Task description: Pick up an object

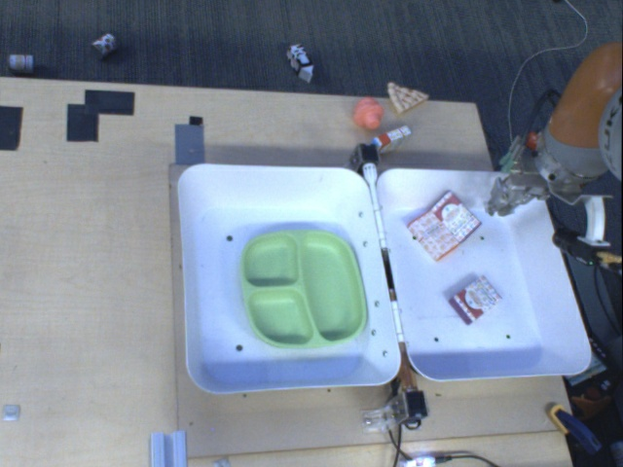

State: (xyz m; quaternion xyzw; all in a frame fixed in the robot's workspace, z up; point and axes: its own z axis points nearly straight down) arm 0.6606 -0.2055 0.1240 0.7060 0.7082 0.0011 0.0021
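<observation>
Green divided tray (304, 287) in left bin (200, 261) — two packets (444, 225) in right bin (545, 343).

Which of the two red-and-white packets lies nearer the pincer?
The larger packet, at the right bin's far side, just left of the pincer; the smaller packet lies nearer the camera.

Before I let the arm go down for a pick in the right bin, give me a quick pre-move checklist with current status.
1. Targets in right bin: ok, larger red-and-white packet and smaller packet lie flat.
2. Packets apart from each other: ok.
3. Gripper over a packet: not ok, it sits at the bin's upper right edge, beside the larger packet.
4. Gripper carrying nothing: cannot tell.
5. Green divided tray clear of the path: ok, it's in the left bin.
</observation>
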